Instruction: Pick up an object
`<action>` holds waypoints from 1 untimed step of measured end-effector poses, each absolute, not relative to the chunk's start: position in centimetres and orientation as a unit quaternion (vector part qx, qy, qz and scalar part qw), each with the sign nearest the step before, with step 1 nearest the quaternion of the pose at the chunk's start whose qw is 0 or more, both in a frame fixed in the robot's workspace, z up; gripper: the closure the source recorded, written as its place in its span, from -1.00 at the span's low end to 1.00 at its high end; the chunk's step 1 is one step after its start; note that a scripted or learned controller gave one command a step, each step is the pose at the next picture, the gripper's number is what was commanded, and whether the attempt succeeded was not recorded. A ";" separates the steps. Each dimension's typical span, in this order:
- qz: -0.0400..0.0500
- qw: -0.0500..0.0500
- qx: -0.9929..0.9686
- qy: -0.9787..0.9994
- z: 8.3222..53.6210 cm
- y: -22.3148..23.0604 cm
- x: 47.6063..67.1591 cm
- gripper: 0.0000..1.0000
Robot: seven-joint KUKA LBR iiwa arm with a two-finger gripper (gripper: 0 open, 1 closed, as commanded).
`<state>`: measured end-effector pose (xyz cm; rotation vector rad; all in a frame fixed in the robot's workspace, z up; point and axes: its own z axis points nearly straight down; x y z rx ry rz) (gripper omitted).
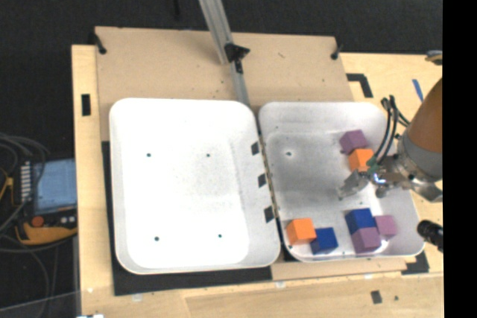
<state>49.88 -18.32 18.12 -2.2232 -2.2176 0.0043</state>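
Note:
The right bin (313,130) holds several small blocks. A purple block (352,139) and an orange block (361,159) sit together near its right wall. Along the front lie another orange block (301,230), a blue block (324,240), a second blue block (360,220), a purple block (365,239) and a pinkish-purple block (386,226). My gripper (365,185) hangs over the right part of this bin, just in front of the upper orange block and behind the second blue block. Its fingers stand open with nothing between them.
The left bin (186,182) lies beside the right one, with a dark divider strip (262,182) between them. A metal pole (212,4) slants in from the back. Cables and a blue device (56,186) lie off the bench's left side.

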 end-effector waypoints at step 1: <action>0.002 0.001 -0.708 -0.707 12.2 -19.2 49.7 -1.00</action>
